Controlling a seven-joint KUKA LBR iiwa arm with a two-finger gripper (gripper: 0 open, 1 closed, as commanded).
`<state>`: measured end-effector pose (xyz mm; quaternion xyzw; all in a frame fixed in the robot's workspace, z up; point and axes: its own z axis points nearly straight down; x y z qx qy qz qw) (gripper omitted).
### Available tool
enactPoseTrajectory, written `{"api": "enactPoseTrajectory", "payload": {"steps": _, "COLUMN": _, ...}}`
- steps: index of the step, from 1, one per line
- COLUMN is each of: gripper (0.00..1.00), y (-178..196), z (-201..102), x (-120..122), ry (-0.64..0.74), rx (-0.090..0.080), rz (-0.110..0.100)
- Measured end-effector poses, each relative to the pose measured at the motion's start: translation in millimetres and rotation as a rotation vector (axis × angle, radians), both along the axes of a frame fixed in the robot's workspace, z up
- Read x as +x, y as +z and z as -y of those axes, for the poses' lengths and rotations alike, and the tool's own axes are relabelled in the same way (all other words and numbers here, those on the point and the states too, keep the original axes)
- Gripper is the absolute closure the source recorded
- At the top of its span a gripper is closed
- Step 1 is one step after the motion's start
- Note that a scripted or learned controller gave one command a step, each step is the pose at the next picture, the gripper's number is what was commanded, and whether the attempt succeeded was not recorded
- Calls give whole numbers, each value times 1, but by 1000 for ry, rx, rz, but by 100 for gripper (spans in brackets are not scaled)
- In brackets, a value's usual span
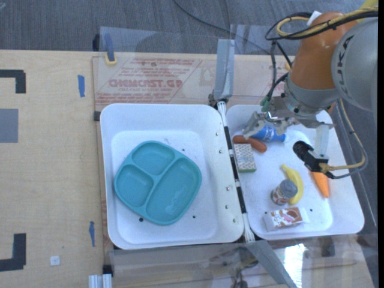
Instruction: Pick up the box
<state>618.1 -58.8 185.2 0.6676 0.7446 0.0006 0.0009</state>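
A small box (245,158) with a green speckled top lies flat at the left side of the right bin (348,218), close to the wall between the bins. A second box, a little red and white carton (284,218), lies near that bin's front edge. My gripper (266,122) hangs over the back of the right bin, just above a blue object (272,135) and a red sausage (249,143). It is behind and slightly right of the speckled box, apart from it, and holds neither box.
A yellow banana (293,180), a small can (284,192) and an orange carrot (322,183) lie in the right bin between the two boxes. A teal divided plate (158,182) rests in the left bin (120,125).
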Motion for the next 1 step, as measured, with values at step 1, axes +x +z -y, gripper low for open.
{"api": "enactPoseTrajectory", "payload": {"steps": 1, "gripper": 0, "y": 0, "z": -6, "x": -2, "ry": -46, "rx": 1, "rz": -2}}
